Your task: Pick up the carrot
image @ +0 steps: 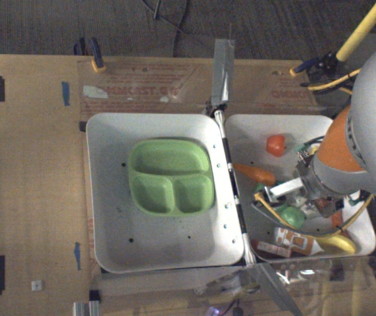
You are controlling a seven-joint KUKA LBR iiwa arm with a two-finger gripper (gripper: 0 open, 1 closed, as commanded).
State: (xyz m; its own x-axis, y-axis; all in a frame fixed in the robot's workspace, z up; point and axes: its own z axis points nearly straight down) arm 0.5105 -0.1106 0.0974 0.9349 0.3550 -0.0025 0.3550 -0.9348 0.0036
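Observation:
The carrot (pixel 255 173), orange and tapered, lies near the left wall of the right bin (pixel 240 133), pointing left. My gripper (pixel 308 203) hangs low over the middle of that bin, to the right of the carrot and a little nearer the front, apart from it. Nothing shows between the gripper and the carrot. The grey arm with its orange band (pixel 338 149) covers the bin's right part.
A red tomato-like ball (pixel 276 145) sits behind the carrot. A green round thing (pixel 292 216), a brown packet (pixel 292 240) and a banana (pixel 336 243) lie at the bin's front. The left bin (pixel 108 229) holds a green divided plate (pixel 171 176).

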